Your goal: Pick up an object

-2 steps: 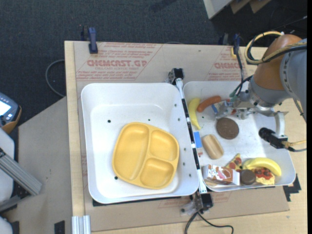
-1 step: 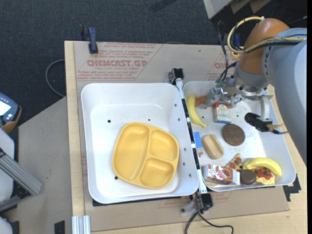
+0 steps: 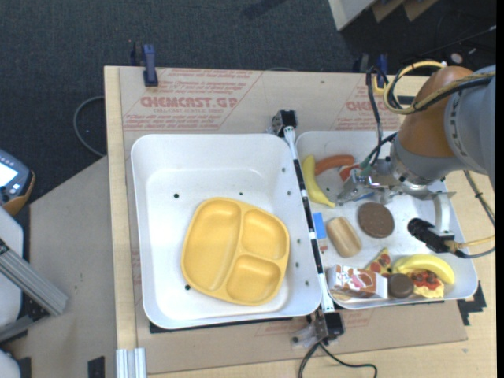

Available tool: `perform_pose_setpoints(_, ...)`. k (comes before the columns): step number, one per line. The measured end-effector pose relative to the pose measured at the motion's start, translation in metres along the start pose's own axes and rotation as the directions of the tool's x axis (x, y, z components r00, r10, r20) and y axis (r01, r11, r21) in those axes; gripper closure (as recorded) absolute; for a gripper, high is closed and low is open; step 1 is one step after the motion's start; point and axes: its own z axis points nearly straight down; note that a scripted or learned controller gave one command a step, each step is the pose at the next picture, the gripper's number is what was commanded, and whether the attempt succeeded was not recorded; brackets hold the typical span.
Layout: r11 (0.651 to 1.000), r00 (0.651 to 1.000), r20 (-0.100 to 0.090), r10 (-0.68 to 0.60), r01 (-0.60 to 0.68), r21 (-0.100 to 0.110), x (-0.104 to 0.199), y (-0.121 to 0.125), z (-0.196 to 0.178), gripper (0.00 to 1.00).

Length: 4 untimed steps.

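The right bin [image 3: 465,278] holds toy food. A yellow banana [image 3: 313,183] lies along its left wall, with a red sausage [image 3: 337,162] just behind it. A tan bread roll [image 3: 343,235] and a round brown patty [image 3: 376,220] sit mid-bin. Toward the front lie a red-and-white packet [image 3: 354,280], a dark cookie [image 3: 400,287] and a second banana with red fruit [image 3: 428,272]. My gripper [image 3: 356,183] hangs low over the bin's back part, between the sausage and the patty, its metal fingers pointing left. Nothing shows between them.
The left bin [image 3: 157,172] holds a yellow three-section plate [image 3: 235,250]. A black divider with a blue clip [image 3: 317,225] runs between the bins. The grey arm with its orange band [image 3: 429,124] covers the right bin's back right corner. Cables trail there.
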Motion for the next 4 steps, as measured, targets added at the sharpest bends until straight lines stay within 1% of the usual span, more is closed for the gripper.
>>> perform_pose_setpoints(1,1.000,1.000,-0.001,0.000,0.000,0.001,0.007,-0.058,0.000,0.00)
perform_pose_setpoints(2,1.000,1.000,0.001,-0.002,0.002,-0.007,0.007,-0.054,-0.010,1.00)
perform_pose_setpoints(3,1.000,1.000,0.001,-0.011,0.011,-0.019,0.067,-0.006,-0.107,1.00)
perform_pose_setpoints(4,1.000,1.000,-0.002,-0.007,0.007,-0.003,0.119,-0.063,-0.135,1.00)
